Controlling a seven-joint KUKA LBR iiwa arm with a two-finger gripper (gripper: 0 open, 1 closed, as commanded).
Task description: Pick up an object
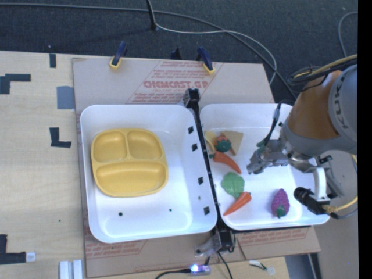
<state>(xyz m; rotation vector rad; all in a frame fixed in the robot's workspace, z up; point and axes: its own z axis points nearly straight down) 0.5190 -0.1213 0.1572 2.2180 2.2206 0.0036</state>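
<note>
The right bin [250, 118] holds small toy foods. An orange carrot with a green top [226, 159] lies near its left wall, beside a yellow wedge [231, 138]. Below them sit a green leafy piece [233, 184], a second orange carrot [238, 203] and a purple grape bunch [280, 203]. My gripper [257, 165] hangs over the middle of the right bin, right of the upper carrot and above the grapes. Its dark fingers point down and left, and nothing shows between them.
The left bin [139, 222] holds a yellow divided plate [129, 161]. A black divider clip strip [200, 156] runs between the bins. Cardboard [168, 80] lies under both bins, with cables [244, 39] trailing behind.
</note>
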